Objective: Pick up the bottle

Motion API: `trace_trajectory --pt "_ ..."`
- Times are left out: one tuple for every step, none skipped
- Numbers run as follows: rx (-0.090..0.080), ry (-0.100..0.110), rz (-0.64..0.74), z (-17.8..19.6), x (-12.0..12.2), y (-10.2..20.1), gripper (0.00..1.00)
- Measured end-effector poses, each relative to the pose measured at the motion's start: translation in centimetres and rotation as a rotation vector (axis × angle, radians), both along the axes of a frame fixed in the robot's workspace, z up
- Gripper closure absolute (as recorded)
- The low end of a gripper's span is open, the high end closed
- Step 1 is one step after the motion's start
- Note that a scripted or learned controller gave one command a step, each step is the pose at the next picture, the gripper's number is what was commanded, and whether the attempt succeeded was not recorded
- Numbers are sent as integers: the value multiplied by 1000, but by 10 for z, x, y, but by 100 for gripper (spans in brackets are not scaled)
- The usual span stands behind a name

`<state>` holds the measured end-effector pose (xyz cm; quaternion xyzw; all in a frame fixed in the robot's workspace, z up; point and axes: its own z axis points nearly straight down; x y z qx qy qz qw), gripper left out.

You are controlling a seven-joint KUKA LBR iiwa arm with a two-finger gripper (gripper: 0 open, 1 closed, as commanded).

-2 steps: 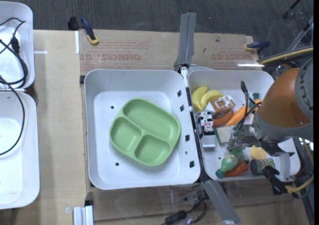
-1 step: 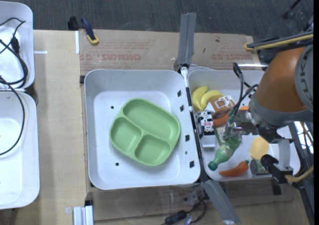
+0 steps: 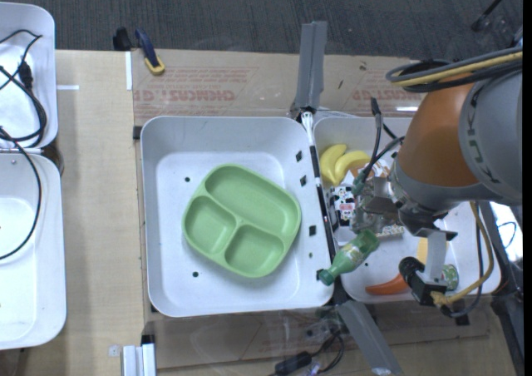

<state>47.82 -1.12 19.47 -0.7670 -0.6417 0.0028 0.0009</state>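
The green bottle (image 3: 350,256) lies at a slant, cap end down-left over the rim between the two bins and its thicker end up-right. My gripper (image 3: 373,220) is over the right bin (image 3: 475,281), directly above the bottle's thicker end and right against it. The gripper body and the orange-banded wrist (image 3: 445,145) cover the place where they meet, so a hold on the bottle is not visible.
A green divided plate (image 3: 241,220) fills the middle of the left bin (image 3: 155,200). In the right bin lie yellow bananas (image 3: 341,161), a black-and-white item (image 3: 342,202), an orange carrot-like piece (image 3: 386,286) and a yellow piece (image 3: 422,249). Cables hang around the arm.
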Motion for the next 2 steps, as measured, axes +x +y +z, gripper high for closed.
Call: trace_trajectory --pt "0 1 0 0 0 0 0" --pt "0 1 0 0 0 0 0"
